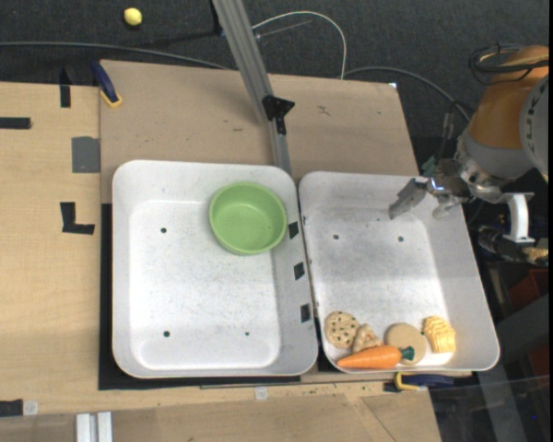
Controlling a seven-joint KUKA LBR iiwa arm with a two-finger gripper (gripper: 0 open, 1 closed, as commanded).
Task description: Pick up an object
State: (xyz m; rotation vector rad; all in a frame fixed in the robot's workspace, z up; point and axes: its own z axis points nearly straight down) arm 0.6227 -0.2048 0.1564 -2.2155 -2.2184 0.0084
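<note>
The pincer [422,199] hangs over the upper right corner of the right-hand bin [461,247], its two fingers spread apart with nothing between them. One finger points down and to the left over the bin floor; the other sits nearer the bin's right rim.

Everything worth picking lies well away from it. Down toward the near edge of the same bin, a little heap of toy food sits in the corner: a carrot [376,357] lying flat along the front wall, a spotted cookie [340,327] just to its upper left, a round tan biscuit [405,338] above the carrot's leafy end, and a yellow ridged piece [439,334] at the right of the group. They crowd together, some touching. Far off to the pincer's left, in the other bin [147,274], stands a green bowl [248,217], upright and alone.

As I see it, the grasp has not begun, and the trouble lies in that crowded corner. If the fingers come down among the food, they may land on two pieces at once, or push the carrot against the wall instead of closing round it. The flat cookie gives little to grip. The bowl is freer, but its rim is wide; fingers set across it could slip off the smooth side.
</note>
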